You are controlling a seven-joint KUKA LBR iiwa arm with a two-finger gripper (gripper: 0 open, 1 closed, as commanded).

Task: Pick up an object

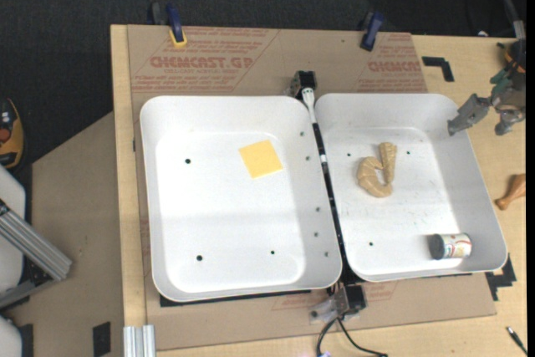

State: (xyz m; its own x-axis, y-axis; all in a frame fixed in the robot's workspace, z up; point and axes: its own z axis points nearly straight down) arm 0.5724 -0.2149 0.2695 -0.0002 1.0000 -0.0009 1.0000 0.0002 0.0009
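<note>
White plastic, two shallow bins side by side on a brown board surface (251, 46) printed with faded red lettering; left bin (167, 263) holding a flat yellow square (261, 158), set slightly askew, in its upper middle part; right bin (481, 205) holding a tan, crumpled curved lump (378, 172) near its centre and a small cylinder (450, 247), white with a dark cap end, lying on its side in the near right corner, close against the bin wall; lump and cylinder well apart; black clip (304, 84) at the far end of the seam between the bins, another black fitting with trailing cables (347, 301) at the near end; blue clamps (175, 21) and (371, 29) on the far edge of the board; hand (489, 109) at the right side, above the far right corner of the right bin, grey and metallic, well apart from all three objects; too small and blurred to tell how wide it stands, and nothing visible between its tips; small brown wooden piece (512, 194) on the board beside the right bin's outer wall; dark carpet beyond the board
</note>
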